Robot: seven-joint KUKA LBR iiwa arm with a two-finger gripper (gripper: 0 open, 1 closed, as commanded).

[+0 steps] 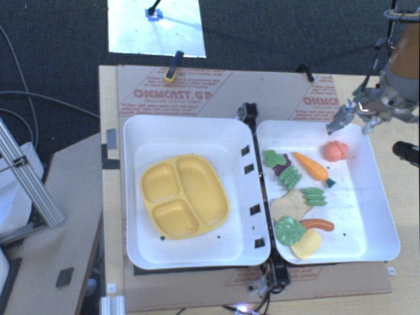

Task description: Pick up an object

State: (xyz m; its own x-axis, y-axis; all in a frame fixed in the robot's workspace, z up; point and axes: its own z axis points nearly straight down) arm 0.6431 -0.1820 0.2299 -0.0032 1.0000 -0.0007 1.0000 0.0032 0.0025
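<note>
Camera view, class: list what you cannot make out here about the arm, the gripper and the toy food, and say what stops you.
- Arm: cut off by the camera view's right edge; only its wrist end shows.
- Gripper: blurred and small above the right bin's far corner, with nothing visible between its fingers.
- Beige piece: partly covered by the green beans and the green leaf, so its shape is unclear.
- Yellow piece: too small to identify.

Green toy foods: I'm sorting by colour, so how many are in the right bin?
3 clearly green: a leafy piece near the divider, pea pods mid-bin, and a round leafy one at the front. Overlaps may hide more.
</note>
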